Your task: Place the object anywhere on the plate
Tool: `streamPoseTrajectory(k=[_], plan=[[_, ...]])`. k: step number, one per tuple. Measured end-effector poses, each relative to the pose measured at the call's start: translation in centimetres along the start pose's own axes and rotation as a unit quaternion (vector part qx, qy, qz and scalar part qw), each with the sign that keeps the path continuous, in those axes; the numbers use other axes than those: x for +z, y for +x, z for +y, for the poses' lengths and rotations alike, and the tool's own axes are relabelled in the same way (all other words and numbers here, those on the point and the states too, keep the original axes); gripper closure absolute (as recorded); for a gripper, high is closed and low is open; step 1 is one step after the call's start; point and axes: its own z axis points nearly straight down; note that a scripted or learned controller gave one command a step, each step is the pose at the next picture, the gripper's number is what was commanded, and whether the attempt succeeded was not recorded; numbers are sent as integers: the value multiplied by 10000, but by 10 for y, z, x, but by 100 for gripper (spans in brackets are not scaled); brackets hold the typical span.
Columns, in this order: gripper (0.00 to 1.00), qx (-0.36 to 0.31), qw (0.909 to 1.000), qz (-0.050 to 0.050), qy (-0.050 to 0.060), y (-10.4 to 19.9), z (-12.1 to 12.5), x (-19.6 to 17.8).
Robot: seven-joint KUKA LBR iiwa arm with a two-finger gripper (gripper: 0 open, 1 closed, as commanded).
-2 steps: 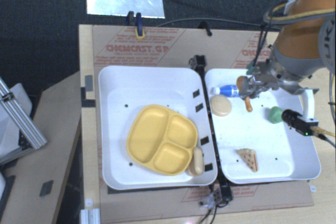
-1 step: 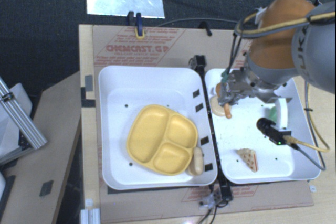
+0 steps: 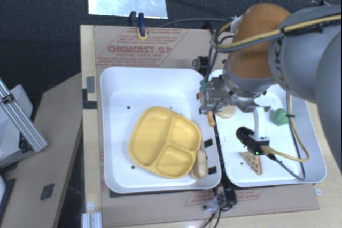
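Yellow 3-section plate [image 3: 164, 141], beige rounded obj [image 3: 200, 163] touching its edge; gripper [image 3: 209, 107] state unclear.

The arm [image 3: 299, 34] runs off the right and top edges, so its base is cut off. Its orange band [image 3: 259, 40] and wrist cover the end effector [image 3: 211, 103] from above; whether the fingers are open or shut cannot be told. The same bulk hides the right bin's [image 3: 299, 168] far wall and part of its floor behind the end effector. A cream object [image 3: 226, 111] just right of the end effector is half covered, its shape unclear. The table [image 3: 59, 115] is cut by the bottom edge.
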Motion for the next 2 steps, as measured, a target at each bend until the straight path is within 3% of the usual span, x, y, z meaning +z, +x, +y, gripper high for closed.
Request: streamPoseTrajectory(k=[2], plan=[[100, -6, 10000, 1, -2, 105, -14, -1]])
